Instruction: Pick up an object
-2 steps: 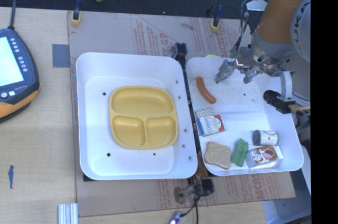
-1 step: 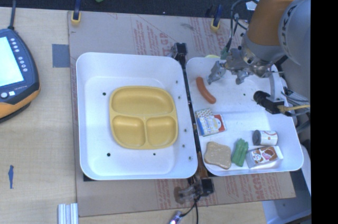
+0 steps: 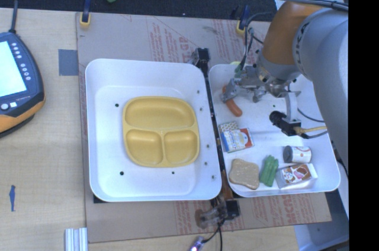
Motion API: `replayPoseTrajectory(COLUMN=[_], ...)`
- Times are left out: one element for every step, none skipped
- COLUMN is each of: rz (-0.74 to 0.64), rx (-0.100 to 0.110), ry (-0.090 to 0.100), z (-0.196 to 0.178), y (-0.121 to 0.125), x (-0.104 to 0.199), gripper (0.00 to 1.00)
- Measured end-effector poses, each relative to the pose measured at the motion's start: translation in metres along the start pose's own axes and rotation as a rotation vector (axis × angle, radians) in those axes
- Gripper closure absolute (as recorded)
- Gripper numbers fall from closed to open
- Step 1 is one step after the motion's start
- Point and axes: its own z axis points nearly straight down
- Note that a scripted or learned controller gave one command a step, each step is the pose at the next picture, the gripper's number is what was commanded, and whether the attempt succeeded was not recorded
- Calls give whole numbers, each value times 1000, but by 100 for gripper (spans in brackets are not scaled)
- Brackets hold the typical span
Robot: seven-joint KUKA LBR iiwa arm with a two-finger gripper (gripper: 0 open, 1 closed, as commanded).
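Risk of a glancing, failed pick: gripper [image 3: 234,92] low in right bin [image 3: 331,183], finger state impossible to tell, orange hot dog [image 3: 233,106] just beside, near bin wall.

gripper [image 3: 233,92] low in right bin [image 3: 331,182] | over orange sausage [image 3: 234,106] | yellow tray [image 3: 160,129] in left bin [image 3: 100,125]

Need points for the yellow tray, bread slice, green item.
yellow tray [image 3: 160,112], camera view, upper compartment floor
bread slice [image 3: 244,173], camera view, middle of top face
green item [image 3: 269,171], camera view, mid-body
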Motion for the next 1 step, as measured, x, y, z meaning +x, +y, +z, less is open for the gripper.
replayPoseTrajectory(rz=[4], rx=[-4], ry=[1], z=[-1], y=[4], x=[-9], gripper=[0])
